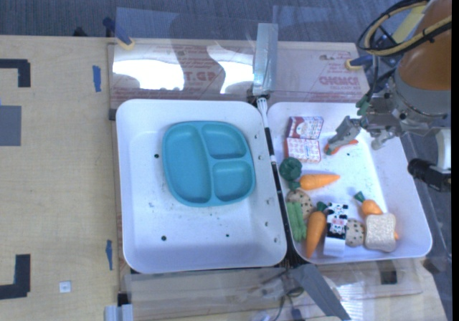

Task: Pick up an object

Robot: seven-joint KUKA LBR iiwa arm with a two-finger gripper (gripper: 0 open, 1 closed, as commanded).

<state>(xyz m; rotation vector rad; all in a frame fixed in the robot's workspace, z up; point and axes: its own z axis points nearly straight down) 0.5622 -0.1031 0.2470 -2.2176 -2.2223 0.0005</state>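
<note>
My gripper [363, 133] hangs over the back of the right bin [412, 205], its two grey fingers spread apart with bare white bin floor showing between them. A small orange-red toy piece [340, 145] lies just under the left finger [349, 127]; it is beside that finger, not between the two. To the left of it sits a red-and-white box [304, 138]. Nearer the front lie a green round toy [290, 168], an orange carrot [318, 180], a second carrot [314, 231], a small orange piece with a green top [369, 205], a black-and-white cow-patterned item [337, 221] and a tan bread slice [381, 231].
The left bin [140, 190] holds a teal divided plate [209, 163]. A ridge where the bins meet [271, 169] runs between them. A clear taped sheet [186, 69] and a grey bar [265, 58] lie behind the bins. The arm's orange band [429, 54] and cables loom at the right.
</note>
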